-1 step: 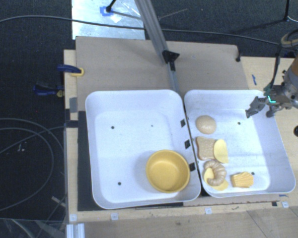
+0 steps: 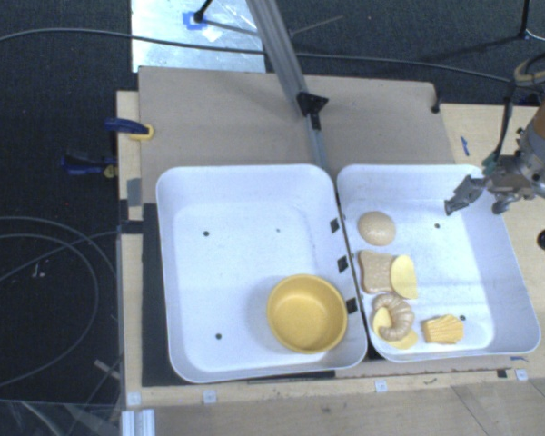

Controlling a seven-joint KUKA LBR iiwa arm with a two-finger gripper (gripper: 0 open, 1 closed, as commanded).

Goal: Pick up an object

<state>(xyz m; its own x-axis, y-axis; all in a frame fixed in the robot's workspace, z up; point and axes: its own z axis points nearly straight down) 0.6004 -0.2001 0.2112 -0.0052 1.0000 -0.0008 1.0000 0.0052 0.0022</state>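
The end effector (image 2: 480, 198) is hovering over the upper right part of the right bin (image 2: 490, 271), its fingers spread apart and gripping nothing. The round bun (image 2: 376, 227) is lying well to its left in that bin. Below the bun, a bread slice (image 2: 376, 271), a yellow chip (image 2: 404, 276), a croissant (image 2: 396, 312) and a ridged yellow piece (image 2: 443, 330) are sitting clustered. A yellow bowl (image 2: 306, 312) is resting in the left bin (image 2: 227, 216). Nothing is lying between end effector and bun.
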